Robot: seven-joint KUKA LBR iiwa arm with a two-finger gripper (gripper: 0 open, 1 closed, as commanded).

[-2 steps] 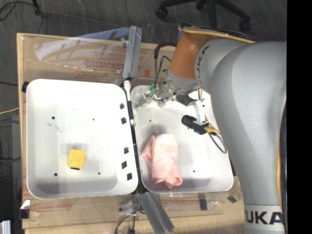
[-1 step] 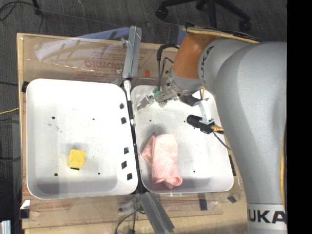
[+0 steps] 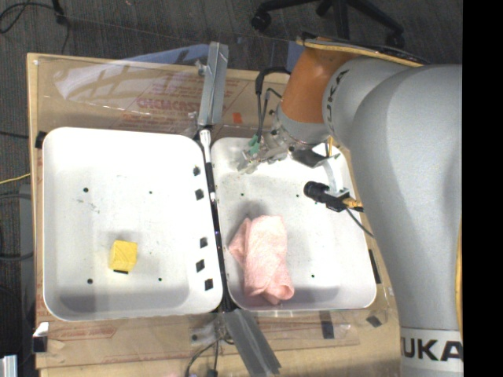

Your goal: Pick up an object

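Two shallow white bins sit side by side on the bench; the left bin [image 3: 71, 210] holds a small yellow block [image 3: 124, 256] near its front, and the right bin [image 3: 346, 273] holds a crumpled pink cloth [image 3: 263, 258] lying against the divider side, toward the front. The gripper [image 3: 258, 154] is low over the rear left corner of the right bin, well apart from the cloth and with nothing visible between its fingers; whether the jaws are spread or pressed together I cannot tell at this angle. Judged step: approach for a grasp, no object secured yet. The cloth looks like the nearest candidate. To do it well, the arm should travel forward along the bin, centre over the thickest fold of the cloth, descend with jaws spread across a ridge and not flat fabric, then close and lift straight up. Soft fabric will likely compress and may slip or trail, so a deep bite matters. Risk: the cloth lies close to the bin wall, so a finger could catch the rim. A dark cable end [image 3: 326, 195] on the wrist hangs over the bin. The bench [image 3: 47, 85] is pale wood with a clear sheet at the rear; dark carpet [image 3: 118, 14] and an office chair base [image 3: 330, 6] lie beyond.
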